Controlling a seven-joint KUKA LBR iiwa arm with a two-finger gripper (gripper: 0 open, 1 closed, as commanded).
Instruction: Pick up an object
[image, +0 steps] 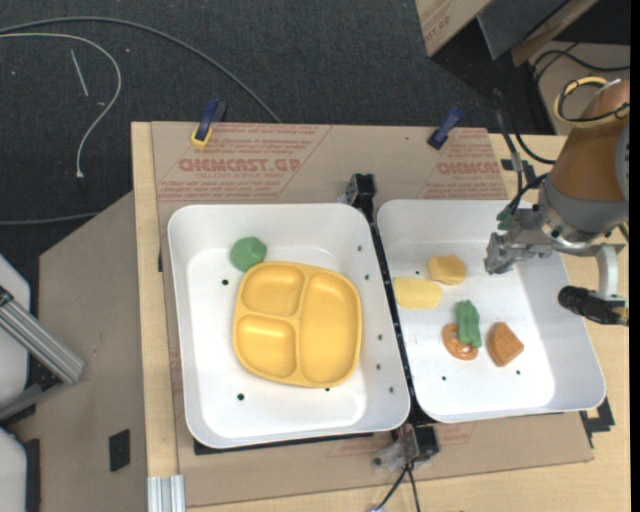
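Jaws cannot be made out on the gripper (500, 252), which hangs over the right bin (570, 395), near a yellow piece (447, 268). Further in lie a pale yellow block (417, 292), green piece (468, 324), orange ring (459, 345) and orange wedge (505, 344). Left bin (190, 300) holds a yellow tray (298, 323) and green lump (248, 251).

Red print reading "CHEMCAST GP" runs across the brown board (250, 160) behind the bins, repeated partly at its right end
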